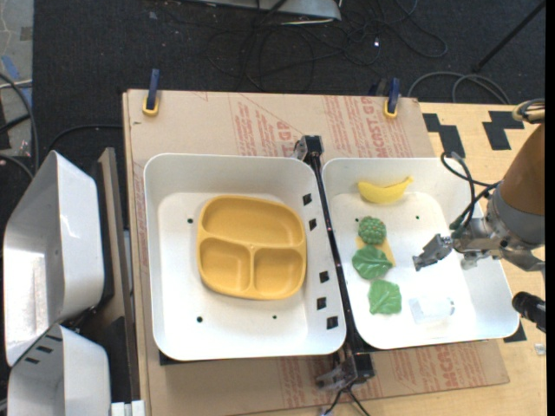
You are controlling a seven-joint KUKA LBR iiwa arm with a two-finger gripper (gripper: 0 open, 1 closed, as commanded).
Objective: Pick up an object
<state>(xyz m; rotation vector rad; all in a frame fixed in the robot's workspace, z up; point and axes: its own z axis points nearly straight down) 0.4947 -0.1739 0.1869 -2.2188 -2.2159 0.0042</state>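
The right bin (486, 319) holds a yellow banana (384, 189) near its far edge. Below it lie a round green knobbly piece (372, 229), a flat green leafy piece (371, 263) and another green piece (384, 297). A pale, see-through object (432, 308) lies toward the near right. My gripper (430, 255) hangs over the middle of this bin, right of the leafy pieces and above the pale object. Nothing shows in its grasp.
The left bin (165, 232) carries a yellow divided plate (252, 246). A dark ridge with black clips (326, 232) separates the two bins. The grey arm (520, 206) enters from the right over the bin's rim. White boxes (48, 250) stand left of the bench.
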